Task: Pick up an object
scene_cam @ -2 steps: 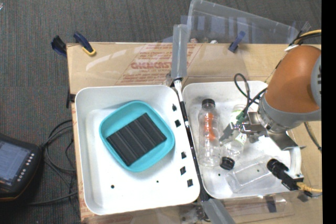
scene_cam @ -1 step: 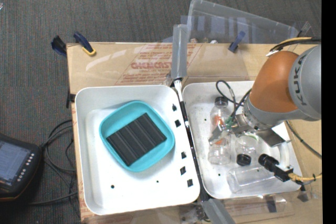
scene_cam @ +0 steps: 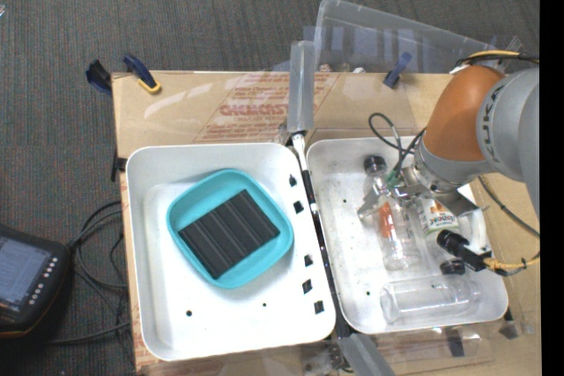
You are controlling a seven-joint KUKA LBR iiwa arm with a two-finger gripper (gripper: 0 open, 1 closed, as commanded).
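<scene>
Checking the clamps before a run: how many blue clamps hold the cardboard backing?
3: one blue clamp at the far left corner, one beside it with a yellow tip, one at the far right. Others may be hidden.

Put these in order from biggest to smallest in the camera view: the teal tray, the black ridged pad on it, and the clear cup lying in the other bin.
1. teal tray
2. black ridged pad
3. clear cup

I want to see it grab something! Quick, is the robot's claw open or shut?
Gripper: low in the right bin, among clear bottles; open or shut cannot be told, nor whether it holds anything.
</scene>
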